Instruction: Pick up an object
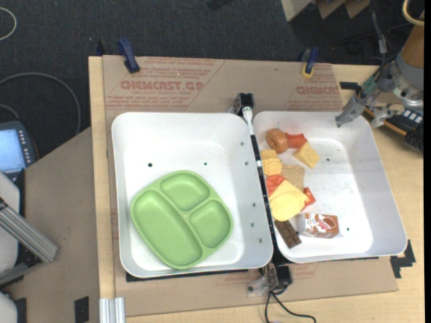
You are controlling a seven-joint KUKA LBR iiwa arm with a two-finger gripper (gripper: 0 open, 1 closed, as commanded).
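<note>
At the near edge of the right bin (377, 200) lie a small printed packet (319, 225) and a dark brown bar (287, 232). Just beyond them a yellow piece (286, 201) rests on something red, touching a tan slice (293, 175) and a waffle-like square (271, 164). Farther back sit a pale cheese wedge (308, 155) and a brown and orange lump (283, 140). The left bin (135, 140) holds a green divided plate (180, 219). Both bins rest on the surface (202, 79). The end effector (360, 110) hangs above the right bin's far rim, gripping nothing; I cannot tell its state
</note>
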